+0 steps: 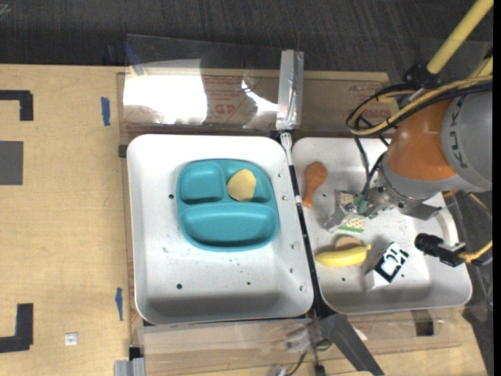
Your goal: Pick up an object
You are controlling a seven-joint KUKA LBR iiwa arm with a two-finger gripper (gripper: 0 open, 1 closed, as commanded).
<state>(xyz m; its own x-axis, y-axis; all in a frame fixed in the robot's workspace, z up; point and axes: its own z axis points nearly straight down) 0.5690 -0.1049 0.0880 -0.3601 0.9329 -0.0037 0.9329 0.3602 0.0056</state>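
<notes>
A teal tray [227,225] with a yellow lump [241,184]; white bins [149,210]; a yellow banana [342,256].

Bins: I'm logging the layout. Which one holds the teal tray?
The left bin. The teal tray sits in it, with a yellow item in one compartment; the right bin holds loose items instead.

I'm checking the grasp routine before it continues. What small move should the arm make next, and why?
Probably a short descent. The gripper hangs in the right bin over a small patterned item, with the banana just below it in the view and the orange carrot-like toy to its left.
</notes>
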